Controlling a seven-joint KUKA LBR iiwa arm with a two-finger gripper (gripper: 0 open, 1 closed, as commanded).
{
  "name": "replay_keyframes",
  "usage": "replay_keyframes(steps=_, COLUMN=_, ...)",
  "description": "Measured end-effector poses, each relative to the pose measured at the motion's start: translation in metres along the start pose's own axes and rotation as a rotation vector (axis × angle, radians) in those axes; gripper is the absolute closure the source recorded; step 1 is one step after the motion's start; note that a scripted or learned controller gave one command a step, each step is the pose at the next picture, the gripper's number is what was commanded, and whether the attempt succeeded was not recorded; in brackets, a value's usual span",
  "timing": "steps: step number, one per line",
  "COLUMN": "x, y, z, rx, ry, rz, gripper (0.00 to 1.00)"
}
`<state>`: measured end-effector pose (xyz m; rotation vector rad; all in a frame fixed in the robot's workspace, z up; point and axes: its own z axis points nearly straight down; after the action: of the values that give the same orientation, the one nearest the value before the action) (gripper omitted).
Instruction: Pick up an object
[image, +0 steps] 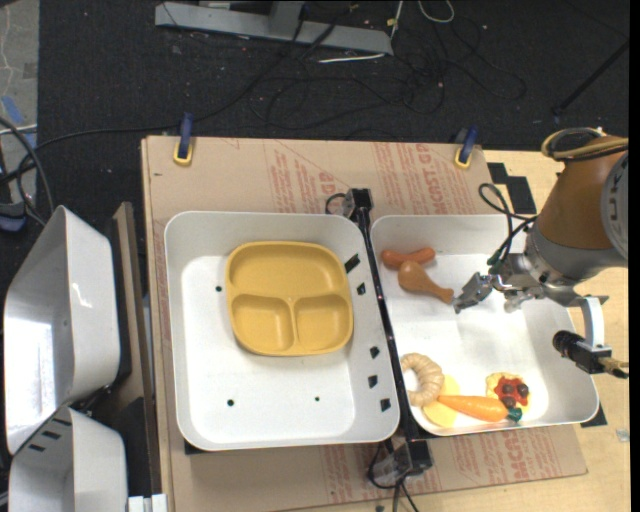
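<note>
My gripper (478, 293) hangs over the upper middle of the right bin (560, 345), at the end of the grey arm with the orange band. Just left of it lies a tan toy drumstick (426, 284), very close to the gripper's tip; I cannot tell whether they touch. An orange-brown sausage (405, 257) lies above the drumstick near the bin's back edge. At the bin's front sit a pale shrimp (422, 375), an orange carrot (472, 406) on a yellow piece, and a red-topped pizza slice (510, 389).
The left bin (190, 330) holds a yellow divided plate (290, 298). A black divider (375, 300) runs between the bins. The bench's cardboard edge and yellow clamps (183, 152) lie at the back. White containers (55, 310) stand off the bench at left.
</note>
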<state>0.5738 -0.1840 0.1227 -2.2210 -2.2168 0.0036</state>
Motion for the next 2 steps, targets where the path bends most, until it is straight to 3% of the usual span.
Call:
replay_keyframes(steps=1, x=0.000, y=0.002, z=-0.013, rx=-0.005, ry=-0.002, rz=-0.001, gripper=1.00)
replay_keyframes(steps=2, x=0.001, y=0.004, z=-0.056, rx=-0.009, ry=-0.003, rz=-0.005, gripper=1.00)
